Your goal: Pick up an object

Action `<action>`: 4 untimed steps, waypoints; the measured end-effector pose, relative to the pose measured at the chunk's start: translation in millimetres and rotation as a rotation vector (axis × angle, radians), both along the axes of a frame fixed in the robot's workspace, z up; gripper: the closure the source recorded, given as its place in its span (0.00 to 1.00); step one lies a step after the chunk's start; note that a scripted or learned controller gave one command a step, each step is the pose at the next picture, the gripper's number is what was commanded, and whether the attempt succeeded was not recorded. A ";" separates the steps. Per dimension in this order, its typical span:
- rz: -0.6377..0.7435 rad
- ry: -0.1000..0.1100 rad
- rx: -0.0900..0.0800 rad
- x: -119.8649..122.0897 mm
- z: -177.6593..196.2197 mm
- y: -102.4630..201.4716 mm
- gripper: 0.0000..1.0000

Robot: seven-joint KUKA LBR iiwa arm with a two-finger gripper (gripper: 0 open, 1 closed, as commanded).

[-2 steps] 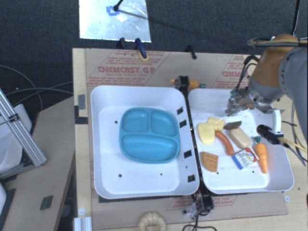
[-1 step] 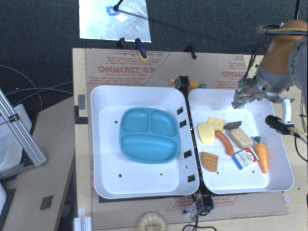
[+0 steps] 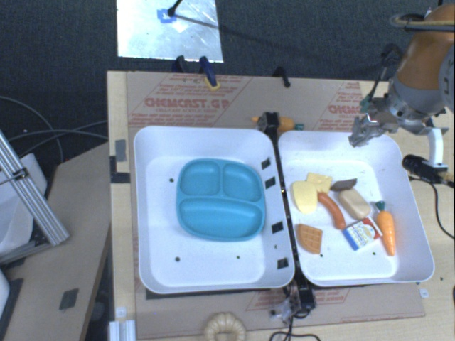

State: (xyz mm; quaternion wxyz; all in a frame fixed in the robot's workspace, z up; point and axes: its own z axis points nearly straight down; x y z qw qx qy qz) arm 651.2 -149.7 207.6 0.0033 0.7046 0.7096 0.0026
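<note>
Camera view, looking down at a slant on a desk (image 3: 85, 190) that carries two shallow white bins side by side on a sheet of printed cardboard (image 3: 192, 101). Left bin (image 3: 153, 261): a blue divided plate (image 3: 220, 199) lies flat near its middle, three compartments facing up. Right bin (image 3: 409, 258): a cluster of toy foods lies in its central part. A pale yellow wedge (image 3: 305, 197) sits at the cluster's left, with a second yellow piece (image 3: 320, 182) just behind it. A red sausage (image 3: 332, 210) runs diagonally beside the wedge. A tan bread roll (image 3: 354, 204) lies to the sausage's right, and a dark brown piece (image 3: 344, 185) rests at the roll's far end. A waffle-patterned biscuit (image 3: 309, 238) sits nearest the front-left. A small red, white and blue carton (image 3: 361, 234) lies between the sausage and an orange carrot (image 3: 386, 231), which points toward the front edge. Arm (image 3: 426, 62), grey with an orange band, enters from the right. Pincer (image 3: 364, 133) hangs over the far right corner of the right bin, well apart from the food cluster; nothing is seen between its fingers, and whether they are spread or closed cannot be told.
</note>
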 end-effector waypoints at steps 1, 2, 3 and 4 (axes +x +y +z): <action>0.000 0.005 0.001 1.0 17.9 0.2 1.00; 0.002 0.006 0.002 3.4 8.1 53.3 1.00; 0.001 0.006 0.001 5.8 16.0 96.7 1.00; 0.000 0.007 0.001 2.3 11.3 142.1 1.00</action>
